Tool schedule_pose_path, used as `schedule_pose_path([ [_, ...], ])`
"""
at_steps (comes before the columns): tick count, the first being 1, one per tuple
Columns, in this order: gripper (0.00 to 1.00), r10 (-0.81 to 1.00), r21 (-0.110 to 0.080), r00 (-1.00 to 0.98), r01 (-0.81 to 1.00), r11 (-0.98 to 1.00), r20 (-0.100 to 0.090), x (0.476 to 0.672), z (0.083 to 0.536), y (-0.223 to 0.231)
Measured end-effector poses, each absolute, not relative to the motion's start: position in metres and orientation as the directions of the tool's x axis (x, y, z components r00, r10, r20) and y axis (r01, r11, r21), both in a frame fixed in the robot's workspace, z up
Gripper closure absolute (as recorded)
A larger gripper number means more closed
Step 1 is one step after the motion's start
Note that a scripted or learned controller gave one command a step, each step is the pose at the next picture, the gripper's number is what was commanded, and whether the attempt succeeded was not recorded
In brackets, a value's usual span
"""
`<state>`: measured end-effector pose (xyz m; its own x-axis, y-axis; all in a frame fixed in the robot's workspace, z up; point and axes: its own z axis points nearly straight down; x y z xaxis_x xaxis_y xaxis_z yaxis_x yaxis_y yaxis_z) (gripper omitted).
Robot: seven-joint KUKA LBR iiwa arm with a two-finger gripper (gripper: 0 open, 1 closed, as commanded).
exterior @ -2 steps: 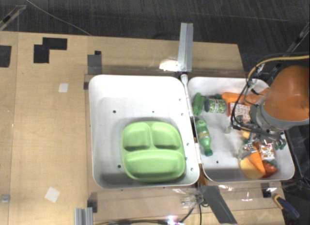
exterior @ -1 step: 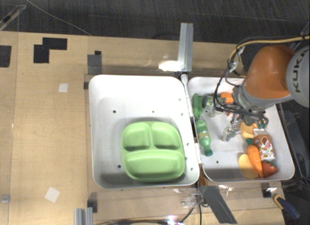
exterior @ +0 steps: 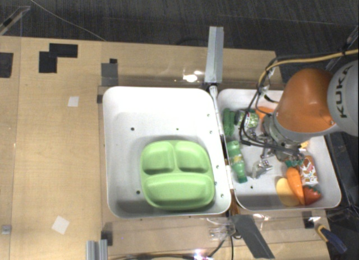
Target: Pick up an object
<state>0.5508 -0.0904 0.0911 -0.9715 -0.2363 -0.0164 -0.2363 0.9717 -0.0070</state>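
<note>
Starting at the far left, the bench is pale wood with a few black squares up near its top edge and two small pale patches lying on the surface. Moving in, there's the left bin, shallow and white, and sitting in its lower half is a green divided tray, two small compartments at the top and one long one below. It lies flat, well apart from me.

A grey metal post stands at the top where the two bins meet. Crossing the divide into the right bin, things get crowded. Along its left wall runs a column of green bottles, lying end to end, the lowest one near the bin's middle. Just right of them, a little round green and white item sits by my cables.

Now me: my orange band hangs over the upper middle of this bin, and my jaws are down near the bin floor, just right of the green bottles and just left of the carrot. From this angle I cannot tell whether they are spread or pressed together.

Further right, low in the bin, an orange carrot lies beside a yellow-orange rounded fruit, touching it. A red and white packet lies against the carrot's right side near the bin's right wall.
</note>
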Motion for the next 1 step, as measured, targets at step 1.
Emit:
schedule_pose_path([
  [1, 0.0, -0.177, -0.003, -0.984, -0.177, 0.984, -0.014, 0.6054, 0.0894, -0.1041],
])
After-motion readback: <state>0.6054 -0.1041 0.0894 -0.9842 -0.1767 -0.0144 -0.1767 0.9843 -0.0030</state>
